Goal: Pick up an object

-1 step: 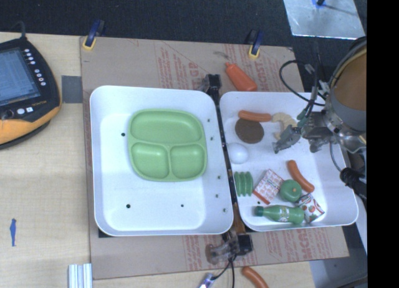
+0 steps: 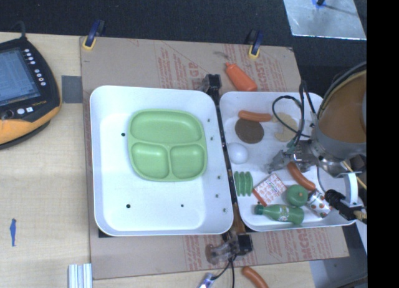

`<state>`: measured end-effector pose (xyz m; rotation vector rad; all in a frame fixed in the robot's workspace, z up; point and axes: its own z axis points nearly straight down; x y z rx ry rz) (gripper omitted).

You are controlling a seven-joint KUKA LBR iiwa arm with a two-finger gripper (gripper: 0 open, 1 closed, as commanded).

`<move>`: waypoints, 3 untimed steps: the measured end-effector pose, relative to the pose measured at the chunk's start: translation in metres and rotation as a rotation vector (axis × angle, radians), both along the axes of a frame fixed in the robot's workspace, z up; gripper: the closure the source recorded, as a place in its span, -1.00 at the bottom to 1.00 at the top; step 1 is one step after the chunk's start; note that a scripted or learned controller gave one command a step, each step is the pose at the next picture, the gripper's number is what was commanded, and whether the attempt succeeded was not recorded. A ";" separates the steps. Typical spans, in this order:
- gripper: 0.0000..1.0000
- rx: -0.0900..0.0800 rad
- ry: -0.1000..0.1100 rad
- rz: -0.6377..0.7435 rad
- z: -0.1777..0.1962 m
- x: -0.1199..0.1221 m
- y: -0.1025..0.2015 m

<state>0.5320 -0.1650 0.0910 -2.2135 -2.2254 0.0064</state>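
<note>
The gripper (image 2: 288, 158) hangs low in the right bin (image 2: 229, 103), right of centre frame; whether its fingers are parted cannot be told. An orange sausage (image 2: 300, 177) lies just beside it, amid clutter. Centre over one item, then descend straight and close.

One fixed camera above my bench

It looks down at a slant on both bins, left bin (image 2: 109, 156) and right bin (image 2: 249, 218); my arm (image 2: 340, 118) enters from the right.

Green divided plate (image 2: 167, 143) lies in the left bin (image 2: 106, 212); end effector (image 2: 288, 156) hangs over the right bin's (image 2: 249, 220) toy food
</note>
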 end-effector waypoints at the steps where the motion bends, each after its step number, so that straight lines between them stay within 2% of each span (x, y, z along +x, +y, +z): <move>1: 1.00 -0.002 0.000 0.005 0.010 0.000 -0.001; 2: 1.00 0.002 -0.003 -0.001 0.101 0.102 0.076; 3: 1.00 0.001 -0.002 0.000 0.101 0.107 0.123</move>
